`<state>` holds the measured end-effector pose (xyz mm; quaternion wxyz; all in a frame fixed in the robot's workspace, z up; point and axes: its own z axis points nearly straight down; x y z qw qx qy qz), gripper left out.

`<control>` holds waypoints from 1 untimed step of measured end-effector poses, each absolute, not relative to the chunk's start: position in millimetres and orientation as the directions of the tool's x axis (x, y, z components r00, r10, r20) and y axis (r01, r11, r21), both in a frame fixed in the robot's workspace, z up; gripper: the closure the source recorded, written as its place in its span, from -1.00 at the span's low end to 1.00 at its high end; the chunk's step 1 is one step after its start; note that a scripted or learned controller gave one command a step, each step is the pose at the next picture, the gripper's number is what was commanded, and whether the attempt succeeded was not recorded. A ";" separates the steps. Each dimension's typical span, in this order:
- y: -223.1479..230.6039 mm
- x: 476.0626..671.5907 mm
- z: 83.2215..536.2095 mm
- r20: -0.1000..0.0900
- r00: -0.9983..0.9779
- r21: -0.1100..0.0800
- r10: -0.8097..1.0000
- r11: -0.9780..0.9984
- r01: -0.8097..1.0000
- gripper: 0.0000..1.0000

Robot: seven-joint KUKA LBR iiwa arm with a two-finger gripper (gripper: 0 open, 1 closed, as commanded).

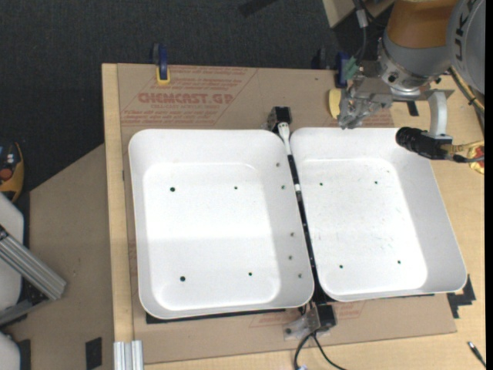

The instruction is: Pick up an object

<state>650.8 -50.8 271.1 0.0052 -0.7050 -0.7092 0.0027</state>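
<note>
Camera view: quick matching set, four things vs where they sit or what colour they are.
Things:
1. hand
2. left bin
3. blue clamp
4. wrist band

Descriptions:
A. orange
B. above the far rim of the right bin
C. far edge of the board, left side
D. white, left of the centre strip

Pairs: 1-B, 2-D, 3-C, 4-A

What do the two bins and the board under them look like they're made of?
Left bin and right bin: likely thin moulded plastic, smooth and matte white, judging by the rounded corners and curled rims. Board: brown and dull with red printed lettering, so probably cardboard or paper-faced sheet; the view leaves that open.
</note>
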 end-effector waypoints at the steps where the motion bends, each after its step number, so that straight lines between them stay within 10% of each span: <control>1: -35.3 642.6 325.9 0.000 -0.003 0.007 1.000 0.003 1.000 1.00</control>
